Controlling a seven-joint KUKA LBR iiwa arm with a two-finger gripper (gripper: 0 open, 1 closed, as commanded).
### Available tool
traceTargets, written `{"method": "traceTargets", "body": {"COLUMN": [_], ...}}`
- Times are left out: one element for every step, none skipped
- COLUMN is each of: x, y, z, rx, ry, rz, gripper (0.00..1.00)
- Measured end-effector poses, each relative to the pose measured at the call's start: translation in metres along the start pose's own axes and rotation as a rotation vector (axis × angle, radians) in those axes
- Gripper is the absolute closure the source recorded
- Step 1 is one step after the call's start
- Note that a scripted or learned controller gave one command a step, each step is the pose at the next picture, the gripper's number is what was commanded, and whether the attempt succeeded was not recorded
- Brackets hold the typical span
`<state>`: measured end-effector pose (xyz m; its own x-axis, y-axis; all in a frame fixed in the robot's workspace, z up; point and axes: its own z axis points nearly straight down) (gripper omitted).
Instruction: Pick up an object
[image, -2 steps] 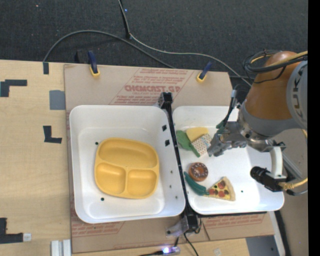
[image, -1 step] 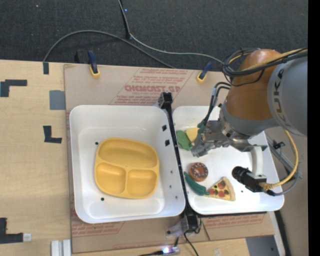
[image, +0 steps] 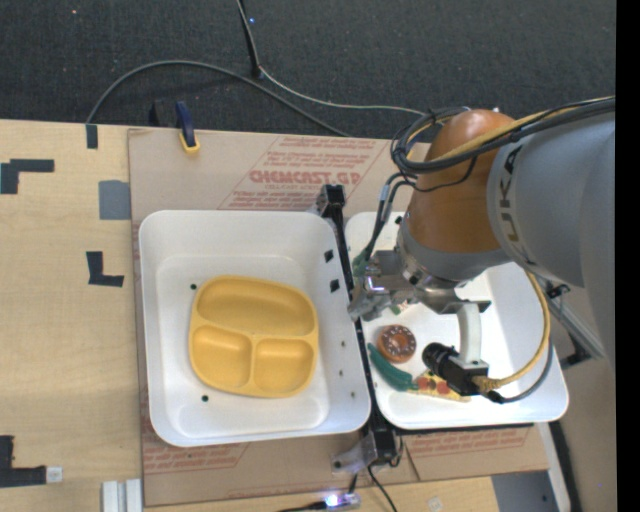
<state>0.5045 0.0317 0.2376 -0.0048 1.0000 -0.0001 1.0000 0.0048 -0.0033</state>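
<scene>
My gripper (image: 368, 298) hangs low over the left side of the right bin (image: 530, 400), close to the wall between the two bins. Just below and to the right of it lies a brown frosted donut (image: 397, 343). A green, curved item (image: 387, 366) rests beside the donut, nearer the bin's front left corner. A small red and yellow piece (image: 432, 384) lies near the front wall. The arm's grey and orange body hides much of the right bin's far half.
The left bin (image: 160, 250) holds a yellow divided plate (image: 254, 334) with three compartments. Both bins sit on a cardboard sheet (image: 280, 170) on the wooden bench. A black cable (image: 180, 68) runs across the dark floor behind.
</scene>
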Motion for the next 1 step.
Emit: {"method": "traceTargets", "body": {"x": [0.0529], "y": [0.0109], "z": [-0.001], "rx": [-0.002], "ry": [0.001], "rz": [-0.002], "gripper": [1.0]}}
